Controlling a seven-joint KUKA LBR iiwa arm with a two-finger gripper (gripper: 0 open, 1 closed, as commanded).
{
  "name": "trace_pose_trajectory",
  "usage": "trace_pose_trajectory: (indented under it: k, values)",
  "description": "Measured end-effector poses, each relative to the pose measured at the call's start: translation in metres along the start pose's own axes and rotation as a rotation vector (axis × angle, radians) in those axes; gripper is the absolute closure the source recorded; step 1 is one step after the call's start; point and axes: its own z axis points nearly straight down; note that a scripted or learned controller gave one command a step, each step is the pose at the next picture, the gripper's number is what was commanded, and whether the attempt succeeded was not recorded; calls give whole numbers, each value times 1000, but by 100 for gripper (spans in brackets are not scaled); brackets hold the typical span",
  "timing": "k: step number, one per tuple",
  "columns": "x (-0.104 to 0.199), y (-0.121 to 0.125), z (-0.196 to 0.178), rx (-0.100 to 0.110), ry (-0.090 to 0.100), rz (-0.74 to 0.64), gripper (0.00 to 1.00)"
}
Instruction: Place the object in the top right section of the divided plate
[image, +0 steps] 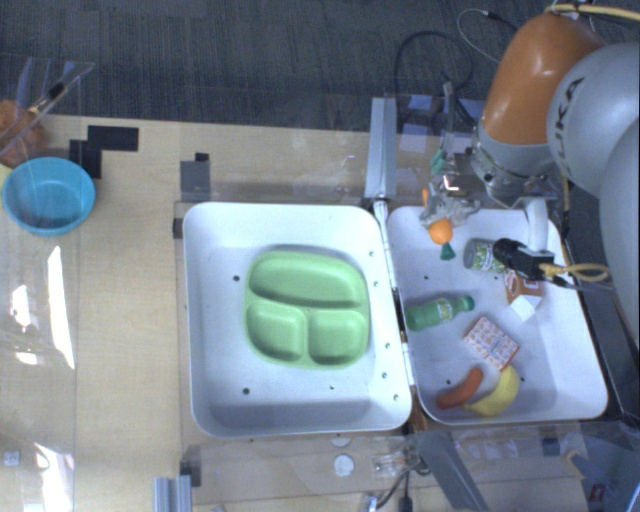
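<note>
Divided plate (305, 305) in left bin (215, 300); bottle (438, 311), banana (500, 392), sausage (460, 388) in right bin (560, 350).

**A:** What gets cut off?

**B:** The grey arm with an orange band (560, 90) passes out of frame at the top and right edges. A brown-orange thing (12, 125) is cropped at the left edge, so I can't tell what it is.

**A:** And in the right white bin (590, 400)?

**B:** The gripper (447, 205) meets the small orange ball (440, 233), but whether they touch I cannot tell. The print on the pink chequered packet (490, 343) is too small to read. The red sausage-shaped piece (458, 390) overlaps the yellow banana (500, 392).
</note>
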Motion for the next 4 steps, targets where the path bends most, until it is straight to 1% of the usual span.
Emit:
trace_pose_trajectory:
  k: [1,2,3,4]
  values:
    - [44,-44,35,3,2,-127,100]
    - [132,-74,41,3,3,-151,100]
    - [131,-156,40,1,3,-341,100]
    - [109,-157,40,1,3,-518,100]
